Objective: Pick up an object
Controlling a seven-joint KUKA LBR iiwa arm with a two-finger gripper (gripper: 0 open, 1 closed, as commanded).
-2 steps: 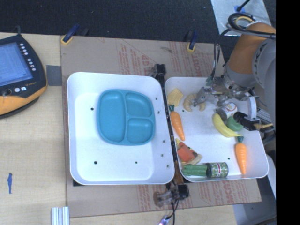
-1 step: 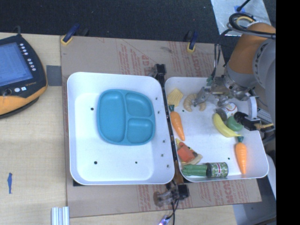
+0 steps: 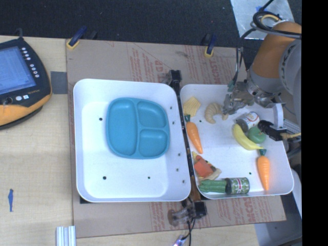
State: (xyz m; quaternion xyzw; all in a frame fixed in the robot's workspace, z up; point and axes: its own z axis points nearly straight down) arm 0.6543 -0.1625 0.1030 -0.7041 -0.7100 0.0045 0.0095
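Camera view puts us above two white bins: the left bin (image 3: 87, 137) carries a blue tray (image 3: 137, 127), and the right bin (image 3: 225, 160) carries the loose pieces, so any pick has to come from the right. Our gripper (image 3: 231, 102) hangs at about one o'clock in that bin, just beside the croissant (image 3: 211, 113), which lies at its seven o'clock. We judge the croissant the likeliest target simply because it is nearest. The tool is dark and small against the bin wall, so we cannot tell how it is set, and we see nothing caught in it. Other candidates are spread around: a yellow wedge (image 3: 191, 106) at eleven o'clock of the bin, a carrot (image 3: 194, 137) along the nine o'clock wall, a banana (image 3: 245, 138) with a green piece (image 3: 256, 135) touching it at three o'clock, a second carrot (image 3: 263, 171) at four o'clock, and a bottle (image 3: 228, 185) lying flat along the six o'clock wall beside a red-orange piece (image 3: 205, 168). Things pressed to the walls look harder to straddle, which we think favours the croissant in open floor.
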